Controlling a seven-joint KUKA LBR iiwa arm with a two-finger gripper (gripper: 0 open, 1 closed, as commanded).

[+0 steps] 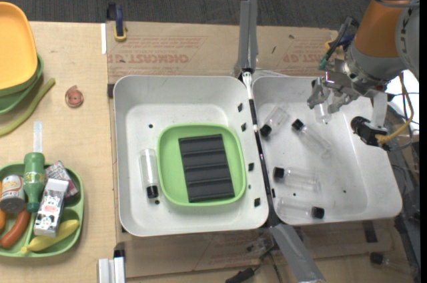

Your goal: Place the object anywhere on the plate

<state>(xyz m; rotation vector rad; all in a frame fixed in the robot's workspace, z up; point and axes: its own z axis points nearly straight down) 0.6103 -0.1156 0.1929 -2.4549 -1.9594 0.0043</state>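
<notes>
Gripper (325,103) over right bin (373,201), finger state unclear, clear vials (301,176) faint, green plate (167,168) left bin.

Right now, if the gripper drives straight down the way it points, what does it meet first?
Likely the clear vial lying under the gripper in the right bin, or bare bin floor beside it. Depth is hard to judge from this slanted view.

One fixed camera looks down on me at a slant from above the cardboard-covered bench (200,55), framing both shallow white plastic bins (130,161) whole; my grey, orange-banded arm (387,21) enters from its right.
</notes>
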